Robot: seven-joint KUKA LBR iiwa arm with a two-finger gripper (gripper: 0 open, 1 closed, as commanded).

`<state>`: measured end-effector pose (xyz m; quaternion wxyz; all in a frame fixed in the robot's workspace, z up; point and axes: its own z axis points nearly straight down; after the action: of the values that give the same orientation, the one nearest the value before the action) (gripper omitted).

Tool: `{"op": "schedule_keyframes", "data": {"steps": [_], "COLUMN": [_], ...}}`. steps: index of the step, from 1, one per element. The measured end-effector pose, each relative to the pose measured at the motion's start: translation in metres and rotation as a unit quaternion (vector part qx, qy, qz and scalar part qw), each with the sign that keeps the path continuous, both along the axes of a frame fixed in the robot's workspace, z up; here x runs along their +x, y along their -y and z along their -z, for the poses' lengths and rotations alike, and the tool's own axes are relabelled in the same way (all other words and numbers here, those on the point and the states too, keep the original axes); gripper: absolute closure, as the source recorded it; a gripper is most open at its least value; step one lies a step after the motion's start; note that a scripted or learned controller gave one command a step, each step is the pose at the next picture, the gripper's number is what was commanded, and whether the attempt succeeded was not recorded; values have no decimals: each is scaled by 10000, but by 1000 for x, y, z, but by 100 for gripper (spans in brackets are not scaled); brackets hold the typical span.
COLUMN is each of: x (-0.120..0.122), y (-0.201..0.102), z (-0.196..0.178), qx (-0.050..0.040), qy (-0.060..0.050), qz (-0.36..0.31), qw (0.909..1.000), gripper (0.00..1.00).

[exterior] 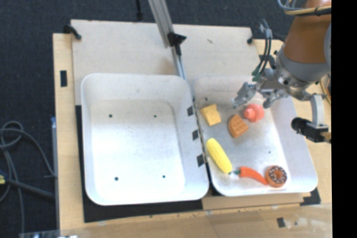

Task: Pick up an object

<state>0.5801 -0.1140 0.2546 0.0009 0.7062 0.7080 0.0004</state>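
The gripper point(257, 98) hangs over the right bin point(295, 167), fingers spread wide — nothing between them. Just below it lies a red toy point(254, 113), beside a waffle piece point(237, 126). 4 more items — cheese wedge point(211, 115), corn cob point(219, 155), carrot point(252, 175), donut point(276, 175) — lie nearer the front.

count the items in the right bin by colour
yellow: 2, the cheese wedge and the corn cob
orange: 2, the waffle piece and the carrot
red or pink: 1, the small round item
brown: 1, the doughnut
total: 6
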Motion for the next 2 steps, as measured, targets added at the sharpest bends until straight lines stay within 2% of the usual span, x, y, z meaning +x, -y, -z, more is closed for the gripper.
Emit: {"op": "schedule_keyframes", "data": {"steps": [1,2], "x": [0,0], "y": [0,6], "z": [0,43], "qx": [0,-7], "qy": [3,-23], "qz": [10,17], "qw": [10000,10000], "gripper": [0,0]}}
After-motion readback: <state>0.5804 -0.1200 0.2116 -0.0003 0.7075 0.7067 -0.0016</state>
